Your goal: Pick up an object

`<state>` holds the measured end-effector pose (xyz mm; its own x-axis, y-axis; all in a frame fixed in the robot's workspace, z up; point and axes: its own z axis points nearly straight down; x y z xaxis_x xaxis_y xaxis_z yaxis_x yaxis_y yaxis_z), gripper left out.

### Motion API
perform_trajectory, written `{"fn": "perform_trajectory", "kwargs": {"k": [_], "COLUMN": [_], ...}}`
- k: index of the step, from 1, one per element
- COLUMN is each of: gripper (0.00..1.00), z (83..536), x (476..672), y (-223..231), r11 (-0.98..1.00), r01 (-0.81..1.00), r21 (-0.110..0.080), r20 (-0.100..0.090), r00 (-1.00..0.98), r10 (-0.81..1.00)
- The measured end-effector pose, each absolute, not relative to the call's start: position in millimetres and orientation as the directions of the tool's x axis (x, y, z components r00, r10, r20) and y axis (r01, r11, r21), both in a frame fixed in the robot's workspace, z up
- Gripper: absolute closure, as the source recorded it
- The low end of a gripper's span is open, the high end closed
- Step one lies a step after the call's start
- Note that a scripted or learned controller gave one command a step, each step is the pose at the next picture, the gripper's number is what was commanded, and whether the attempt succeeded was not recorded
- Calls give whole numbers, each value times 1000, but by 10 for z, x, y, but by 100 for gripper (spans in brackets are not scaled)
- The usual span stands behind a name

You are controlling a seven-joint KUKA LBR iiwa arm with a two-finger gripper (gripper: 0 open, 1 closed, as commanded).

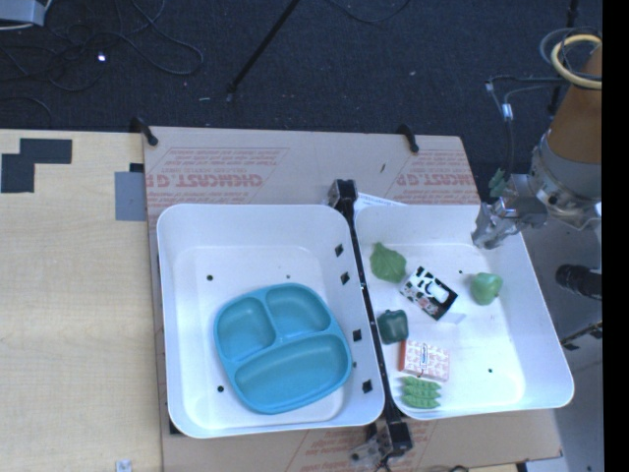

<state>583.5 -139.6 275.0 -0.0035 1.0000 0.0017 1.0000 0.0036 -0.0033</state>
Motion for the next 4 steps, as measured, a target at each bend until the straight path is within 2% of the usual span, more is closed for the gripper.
{"fn": "perform_trajectory", "kwargs": {"k": [1, 4], "gripper": [100, 100], "z": [2742, 2221], "x": [5833, 5791], "y": [-942, 520], "r11": [3, 4], "r01": [1000, 1000], "r21": [-4, -6], "r20": [1, 2], "r00": [-3, -4], "r10": [1000, 1000]}}
